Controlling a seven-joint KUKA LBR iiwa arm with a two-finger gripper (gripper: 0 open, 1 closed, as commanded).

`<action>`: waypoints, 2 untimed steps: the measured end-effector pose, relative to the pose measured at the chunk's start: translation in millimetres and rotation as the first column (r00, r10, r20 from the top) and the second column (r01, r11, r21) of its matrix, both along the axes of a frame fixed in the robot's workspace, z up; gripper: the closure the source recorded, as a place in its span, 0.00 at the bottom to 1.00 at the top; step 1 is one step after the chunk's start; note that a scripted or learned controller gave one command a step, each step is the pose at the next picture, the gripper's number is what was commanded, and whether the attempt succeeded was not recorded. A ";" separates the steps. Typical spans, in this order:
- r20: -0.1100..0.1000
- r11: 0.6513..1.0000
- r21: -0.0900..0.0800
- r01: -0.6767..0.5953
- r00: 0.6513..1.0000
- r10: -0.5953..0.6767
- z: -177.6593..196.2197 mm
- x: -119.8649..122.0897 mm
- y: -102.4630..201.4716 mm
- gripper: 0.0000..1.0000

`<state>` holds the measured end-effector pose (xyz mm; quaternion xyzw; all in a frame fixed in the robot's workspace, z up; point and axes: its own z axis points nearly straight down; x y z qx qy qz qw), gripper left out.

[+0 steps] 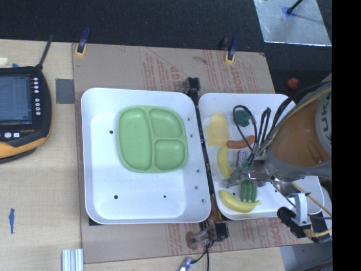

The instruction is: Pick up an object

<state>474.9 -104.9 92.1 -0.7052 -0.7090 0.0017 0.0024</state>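
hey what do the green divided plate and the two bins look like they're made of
Green divided plate: probably molded plastic, matte; uniform pale green, soft rounded compartment ridges, no glare.
Left bin and right bin: likely thin formed plastic, smooth and slightly glossy; bright white, rounded corners, shallow raised rims. Painted metal can't be ruled out.

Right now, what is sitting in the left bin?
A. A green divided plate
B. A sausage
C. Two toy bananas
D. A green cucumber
A: the green divided plate, with three compartments, lies in the left bin, while the bananas, the cucumber and the sausage are all in the right bin, where the gripper is reaching.
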 end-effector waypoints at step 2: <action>0.003 1.000 0.000 0.001 1.000 -0.001 119.6 45.3 75.0 1.00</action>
